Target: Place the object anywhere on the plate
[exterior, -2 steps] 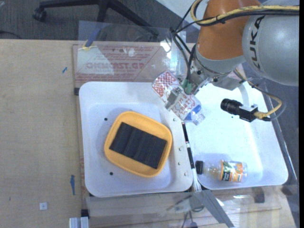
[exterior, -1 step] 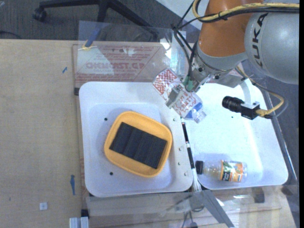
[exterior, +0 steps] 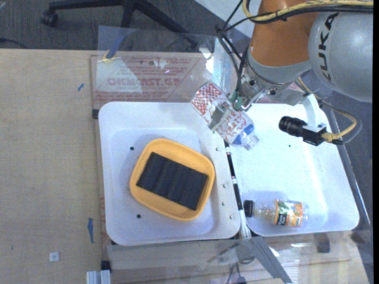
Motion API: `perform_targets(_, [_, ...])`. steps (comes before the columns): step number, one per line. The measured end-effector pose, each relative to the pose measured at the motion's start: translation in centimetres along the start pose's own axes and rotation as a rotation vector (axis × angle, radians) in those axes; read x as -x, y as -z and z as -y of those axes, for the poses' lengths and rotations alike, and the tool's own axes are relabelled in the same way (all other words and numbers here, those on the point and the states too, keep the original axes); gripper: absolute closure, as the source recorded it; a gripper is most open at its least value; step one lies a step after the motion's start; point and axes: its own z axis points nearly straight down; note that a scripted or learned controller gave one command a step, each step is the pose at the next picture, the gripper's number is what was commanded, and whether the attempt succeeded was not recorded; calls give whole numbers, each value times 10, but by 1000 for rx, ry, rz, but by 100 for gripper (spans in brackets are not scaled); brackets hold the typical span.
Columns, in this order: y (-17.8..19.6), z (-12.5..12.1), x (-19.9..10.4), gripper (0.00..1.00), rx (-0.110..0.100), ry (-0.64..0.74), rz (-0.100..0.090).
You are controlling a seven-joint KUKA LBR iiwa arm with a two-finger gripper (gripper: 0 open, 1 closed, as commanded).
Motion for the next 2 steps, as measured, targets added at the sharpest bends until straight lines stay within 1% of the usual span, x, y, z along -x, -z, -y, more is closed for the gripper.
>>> perform_targets(1, [-86, -15, -26, 100, -7, -58, -4])
perform_targets(2, [-104, 3, -110, 100, -8, 244, -7])
